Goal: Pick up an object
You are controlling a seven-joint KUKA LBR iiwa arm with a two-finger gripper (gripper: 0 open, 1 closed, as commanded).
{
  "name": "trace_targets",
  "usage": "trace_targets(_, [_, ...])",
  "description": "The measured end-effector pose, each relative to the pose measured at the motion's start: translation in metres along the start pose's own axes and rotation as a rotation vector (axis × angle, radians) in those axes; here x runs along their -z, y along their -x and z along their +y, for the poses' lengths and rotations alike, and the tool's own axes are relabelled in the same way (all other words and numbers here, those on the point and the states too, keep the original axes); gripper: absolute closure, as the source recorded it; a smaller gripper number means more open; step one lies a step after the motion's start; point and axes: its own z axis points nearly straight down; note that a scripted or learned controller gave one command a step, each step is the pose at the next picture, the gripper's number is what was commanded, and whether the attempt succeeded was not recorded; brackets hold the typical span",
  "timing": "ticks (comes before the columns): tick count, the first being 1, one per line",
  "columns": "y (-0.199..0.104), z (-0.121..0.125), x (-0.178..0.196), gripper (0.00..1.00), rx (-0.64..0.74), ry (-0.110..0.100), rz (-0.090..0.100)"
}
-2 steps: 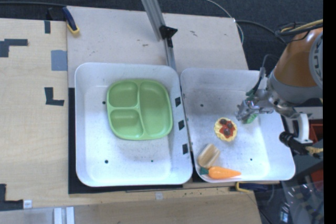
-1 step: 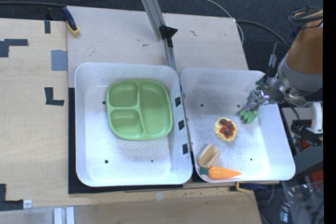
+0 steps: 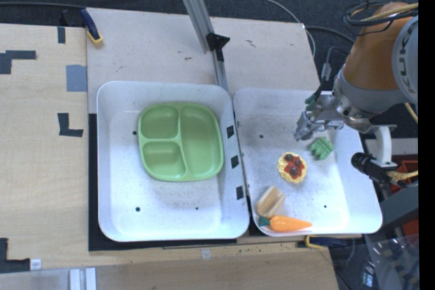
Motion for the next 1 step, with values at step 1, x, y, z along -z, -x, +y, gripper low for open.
trace_targets(1, [-0.0522, -0.0045, -0.0106, 1.00, -0.001, -0.004, -0.001])
